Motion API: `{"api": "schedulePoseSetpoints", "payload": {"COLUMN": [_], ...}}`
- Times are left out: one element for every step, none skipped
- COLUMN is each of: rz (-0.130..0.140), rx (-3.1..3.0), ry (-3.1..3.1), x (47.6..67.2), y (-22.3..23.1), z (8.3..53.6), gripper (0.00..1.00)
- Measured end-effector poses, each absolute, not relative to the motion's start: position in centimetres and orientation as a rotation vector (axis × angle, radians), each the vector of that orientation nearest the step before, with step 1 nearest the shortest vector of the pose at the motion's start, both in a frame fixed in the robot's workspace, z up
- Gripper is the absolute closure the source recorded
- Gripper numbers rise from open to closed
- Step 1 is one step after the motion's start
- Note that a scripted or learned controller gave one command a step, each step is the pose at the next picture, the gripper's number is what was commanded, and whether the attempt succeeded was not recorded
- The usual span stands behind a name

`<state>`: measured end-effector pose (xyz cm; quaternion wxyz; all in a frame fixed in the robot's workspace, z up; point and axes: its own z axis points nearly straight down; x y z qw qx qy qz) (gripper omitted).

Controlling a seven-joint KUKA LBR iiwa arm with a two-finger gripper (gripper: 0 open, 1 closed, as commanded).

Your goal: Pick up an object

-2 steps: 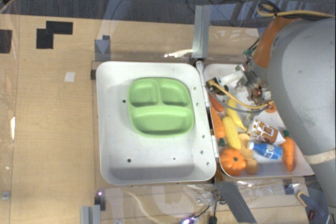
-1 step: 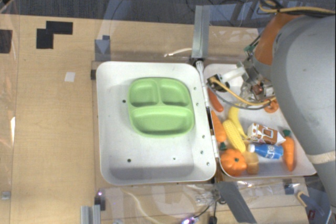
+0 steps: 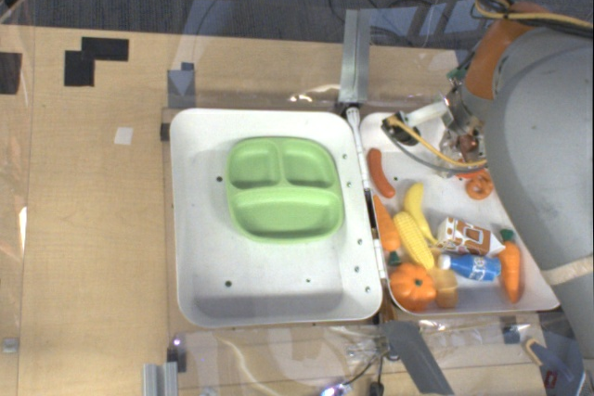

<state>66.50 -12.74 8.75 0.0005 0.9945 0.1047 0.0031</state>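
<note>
The right bin point(image 3: 408, 164) holds several toy foods: a red sausage point(image 3: 377, 172), a banana point(image 3: 415, 202), a corn cob point(image 3: 414, 241), an orange pumpkin point(image 3: 413, 286), a blue can point(image 3: 474, 267), a brown snack packet point(image 3: 464, 236), a carrot point(image 3: 511, 270) and a small round orange piece point(image 3: 479, 186). My gripper point(image 3: 461, 144) hangs over the bin's far right part, just above that round orange piece. It is small and cluttered with cables. I see no object lifted off the bin floor.
The left bin point(image 3: 200, 246) carries a green divided plate point(image 3: 283, 188) in its middle. A metal post point(image 3: 354, 60) stands behind the seam between the bins. The arm's grey body point(image 3: 548, 162) covers the right bin's far right corner.
</note>
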Motion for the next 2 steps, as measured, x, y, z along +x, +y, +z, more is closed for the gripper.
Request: {"api": "schedulePoseSetpoints", "payload": {"rz": [0.008, 0.013], "rx": [3.123, 3.122], "ry": [0.325, 0.337], "x": [64.3, 64.5], "y": [-12.9, -12.7], "z": [8.8, 10.0], "gripper": [1.00, 1.00]}}
